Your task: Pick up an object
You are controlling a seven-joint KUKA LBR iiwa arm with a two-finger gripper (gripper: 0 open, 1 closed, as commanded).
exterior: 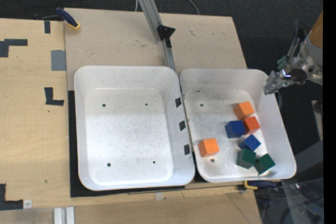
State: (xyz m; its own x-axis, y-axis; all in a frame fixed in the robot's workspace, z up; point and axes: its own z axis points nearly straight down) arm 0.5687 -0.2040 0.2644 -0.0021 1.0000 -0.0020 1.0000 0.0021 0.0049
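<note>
Over on the left, the shallow white plastic bin [126,128] is sitting with nothing lying on its floor. A slim grey metal rail [149,0] is slanting down to where the two bins are touching. Next to it, the second white plastic bin [220,84] is holding all the small blocks: a lone orange cube [209,147] near the middle, then a tight bunch by the right wall with an orange block [243,109], a second orange block [252,123], a blue cube [235,128], a smaller blue cube [252,142] and two dark green blocks [247,158] [265,163].

Farthest right, the grey two-finger gripper [273,84] is hanging just beside that bin's top right corner, with no block between its tips. I cannot tell if the tips are spread or pressed together.

So I think the picking is not done yet; every block is lying in the bin. The bunched blocks are touching each other, and that could be getting in the way. The lone orange cube looks easiest.
</note>
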